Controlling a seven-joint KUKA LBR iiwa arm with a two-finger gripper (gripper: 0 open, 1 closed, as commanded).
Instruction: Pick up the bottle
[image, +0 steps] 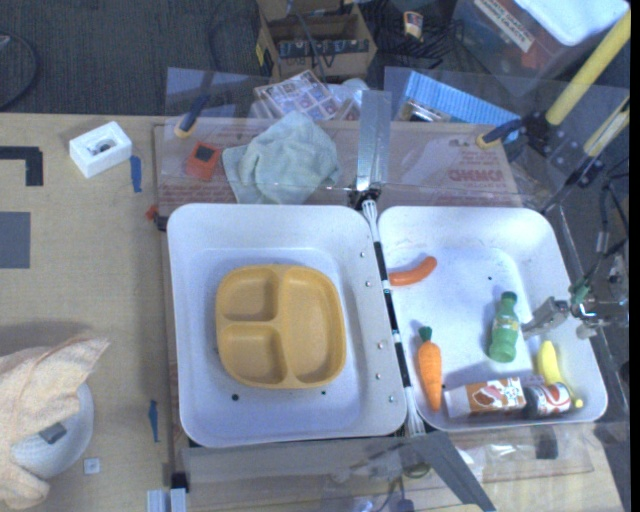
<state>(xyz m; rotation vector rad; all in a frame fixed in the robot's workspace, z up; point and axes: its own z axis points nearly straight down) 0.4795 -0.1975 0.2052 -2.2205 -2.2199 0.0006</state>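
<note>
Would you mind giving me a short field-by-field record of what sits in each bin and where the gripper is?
left bin: yellow divided plate
right bin: green bottle, carrot, sausage, banana, orange-labelled bottle lying along the near wall
gripper: at the right bin's right edge, beside the green bottle, holding nothing visible
behind bins: crumpled green cloth

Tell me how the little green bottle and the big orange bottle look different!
The green bottle is small and plain green; the orange bottle is bigger, with an orange and white label and a dark end. The green bottle points up the bin; the orange bottle lies sideways along the near wall. Both are in the right bin.
</note>
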